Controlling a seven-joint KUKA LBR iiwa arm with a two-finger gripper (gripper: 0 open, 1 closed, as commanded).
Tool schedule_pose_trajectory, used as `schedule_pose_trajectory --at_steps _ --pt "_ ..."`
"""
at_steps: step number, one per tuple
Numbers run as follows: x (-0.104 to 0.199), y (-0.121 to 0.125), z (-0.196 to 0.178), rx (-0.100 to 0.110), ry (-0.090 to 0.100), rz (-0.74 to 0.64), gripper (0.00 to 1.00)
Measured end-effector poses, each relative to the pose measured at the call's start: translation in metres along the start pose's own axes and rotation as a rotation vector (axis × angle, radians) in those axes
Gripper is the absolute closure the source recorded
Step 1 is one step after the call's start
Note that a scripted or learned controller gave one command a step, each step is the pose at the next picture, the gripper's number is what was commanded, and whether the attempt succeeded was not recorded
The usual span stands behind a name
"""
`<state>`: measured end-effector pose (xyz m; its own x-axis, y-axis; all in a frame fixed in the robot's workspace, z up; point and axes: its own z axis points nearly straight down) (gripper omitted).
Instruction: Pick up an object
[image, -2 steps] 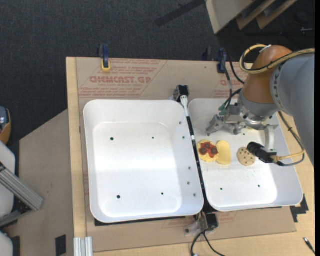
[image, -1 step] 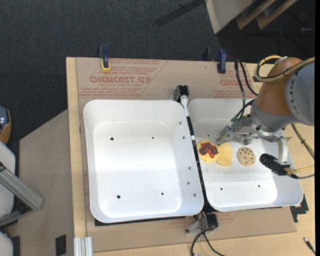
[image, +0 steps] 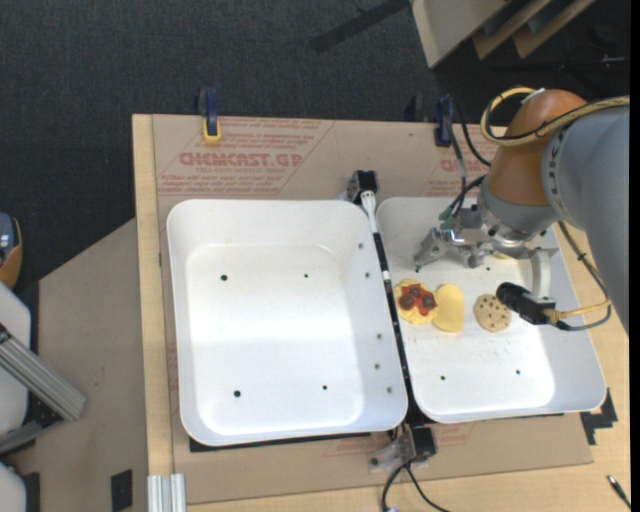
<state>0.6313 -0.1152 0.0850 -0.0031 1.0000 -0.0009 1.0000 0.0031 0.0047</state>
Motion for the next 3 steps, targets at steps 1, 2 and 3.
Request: schedule_pose_trajectory --at_steps 1,2,3 --pt "-0.003 -0.062 0.000 0.011 0.003 0.006 0.00" --pt "0.026 -0.056 0.000 0.007 0.003 0.000 0.00" --pt "-0.020 -0.047 0.000 0.002 -0.002 0.006 0.00"
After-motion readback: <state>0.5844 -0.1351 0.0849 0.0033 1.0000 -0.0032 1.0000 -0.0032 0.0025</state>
